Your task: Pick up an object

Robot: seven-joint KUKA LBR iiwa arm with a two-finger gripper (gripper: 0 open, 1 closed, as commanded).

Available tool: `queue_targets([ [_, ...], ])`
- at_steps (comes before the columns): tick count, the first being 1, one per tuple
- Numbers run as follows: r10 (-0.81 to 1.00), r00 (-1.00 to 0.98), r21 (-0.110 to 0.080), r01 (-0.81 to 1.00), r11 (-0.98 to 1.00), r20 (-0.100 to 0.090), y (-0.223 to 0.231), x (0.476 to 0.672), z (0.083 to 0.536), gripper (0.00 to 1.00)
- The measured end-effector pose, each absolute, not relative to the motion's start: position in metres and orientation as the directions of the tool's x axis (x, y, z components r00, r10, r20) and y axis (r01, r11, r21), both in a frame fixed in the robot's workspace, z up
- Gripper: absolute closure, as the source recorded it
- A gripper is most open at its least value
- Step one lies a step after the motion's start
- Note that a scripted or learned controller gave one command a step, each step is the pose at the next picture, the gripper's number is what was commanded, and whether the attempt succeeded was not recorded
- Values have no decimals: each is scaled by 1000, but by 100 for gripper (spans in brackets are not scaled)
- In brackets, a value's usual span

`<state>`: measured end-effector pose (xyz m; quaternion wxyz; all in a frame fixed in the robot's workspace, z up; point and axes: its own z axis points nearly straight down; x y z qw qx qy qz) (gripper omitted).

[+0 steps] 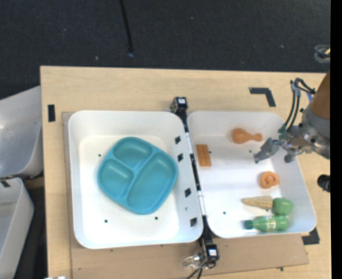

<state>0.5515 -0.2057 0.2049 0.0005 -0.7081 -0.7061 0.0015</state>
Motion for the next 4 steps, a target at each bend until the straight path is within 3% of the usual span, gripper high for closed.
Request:
queue_targets([
  [1, 1000, 4, -4, 1000, -4, -1, -203, 556, 144, 0],
  [2, 1000, 6, 4, 1000, -6, -2, -203, 557, 158, 100],
  [4, 1000, -2, 5, 1000, 2, -2, -213, 553, 237, 100],
])
